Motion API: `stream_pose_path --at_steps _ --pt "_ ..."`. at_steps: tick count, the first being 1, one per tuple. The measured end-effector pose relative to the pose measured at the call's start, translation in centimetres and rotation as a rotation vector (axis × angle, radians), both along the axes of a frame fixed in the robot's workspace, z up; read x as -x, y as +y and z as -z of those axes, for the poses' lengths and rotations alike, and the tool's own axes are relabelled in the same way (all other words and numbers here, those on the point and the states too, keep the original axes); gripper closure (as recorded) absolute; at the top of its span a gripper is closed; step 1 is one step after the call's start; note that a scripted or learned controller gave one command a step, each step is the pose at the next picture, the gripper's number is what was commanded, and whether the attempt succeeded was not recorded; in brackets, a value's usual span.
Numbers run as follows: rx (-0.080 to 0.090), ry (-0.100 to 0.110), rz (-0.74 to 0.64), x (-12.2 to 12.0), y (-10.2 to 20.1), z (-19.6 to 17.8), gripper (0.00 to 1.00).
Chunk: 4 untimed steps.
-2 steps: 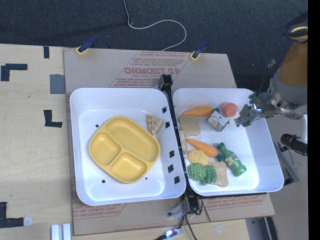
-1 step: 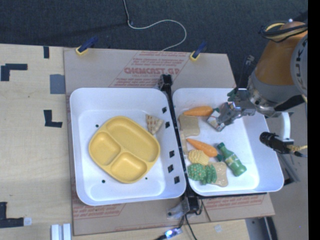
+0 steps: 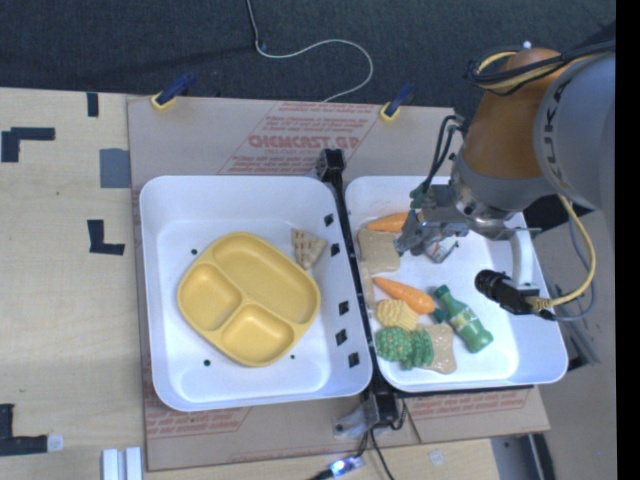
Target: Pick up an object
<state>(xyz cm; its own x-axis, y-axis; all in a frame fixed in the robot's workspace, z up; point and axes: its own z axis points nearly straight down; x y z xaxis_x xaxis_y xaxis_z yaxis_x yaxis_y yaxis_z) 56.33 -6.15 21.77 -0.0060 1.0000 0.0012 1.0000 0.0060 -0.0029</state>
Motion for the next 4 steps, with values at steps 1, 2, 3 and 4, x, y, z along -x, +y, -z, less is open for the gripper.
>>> stream_pose_path --at_steps 1,2,3,4 --pt "0.000 -0.002 -0.001 0.5 5.9 -1.0 1.00" --pt "0.002 0.001 0.004 1.9 8.5 0.4 1.00" --pt "0.001 0.000 0.004 1.9 8.2 0.3 1.00" --pt "0.001 -0.002 0.004 2.2 7.5 -0.7 1.00"
